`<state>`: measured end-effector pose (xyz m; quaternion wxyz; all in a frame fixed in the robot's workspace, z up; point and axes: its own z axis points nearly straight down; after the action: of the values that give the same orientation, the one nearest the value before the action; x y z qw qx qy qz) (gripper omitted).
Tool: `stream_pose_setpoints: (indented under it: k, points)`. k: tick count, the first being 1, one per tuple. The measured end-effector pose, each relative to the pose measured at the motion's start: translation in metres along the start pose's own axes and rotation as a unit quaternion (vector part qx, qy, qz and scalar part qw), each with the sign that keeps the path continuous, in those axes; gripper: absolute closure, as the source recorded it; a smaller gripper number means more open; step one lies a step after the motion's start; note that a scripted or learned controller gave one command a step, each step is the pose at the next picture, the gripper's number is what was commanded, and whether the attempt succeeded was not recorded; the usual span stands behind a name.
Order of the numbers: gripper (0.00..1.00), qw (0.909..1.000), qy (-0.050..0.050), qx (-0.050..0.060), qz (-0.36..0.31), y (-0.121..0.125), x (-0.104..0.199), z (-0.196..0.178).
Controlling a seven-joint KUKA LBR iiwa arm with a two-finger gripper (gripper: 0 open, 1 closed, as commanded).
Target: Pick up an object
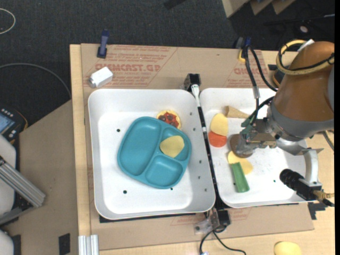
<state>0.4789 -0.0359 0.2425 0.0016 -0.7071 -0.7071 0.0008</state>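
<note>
Camera view looks down on two shallow white plastic bins side by side. The grey arm with the orange band [305, 84] reaches into the right bin [265, 193]. Its gripper [241, 146] hangs low over the toy food there, just beside a round orange piece [217, 139] and a flat yellow piece [239, 158]. I cannot tell what the pincer is doing, because the wrist hides it. Nothing looks lifted yet, so I think the picking is still to come.

Near it lie a long green stick-shaped toy [240, 177], a smooth yellow wedge [219, 124] and a tan cone [235, 111]. In the left bin [106, 142] sits a shiny teal tray with sections [143, 150], holding a pale yellow chip-shaped piece [172, 145]. A small round red-topped toy [169, 118] touches the tray's edge.
</note>
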Motion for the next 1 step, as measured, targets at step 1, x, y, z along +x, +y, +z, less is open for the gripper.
stream_pose_setpoints:
  k: [1]
  points:
    - [1.00, 1.0000, -0.001, -0.003, 0.000, 0.0006, 0.0044, -0.0474]
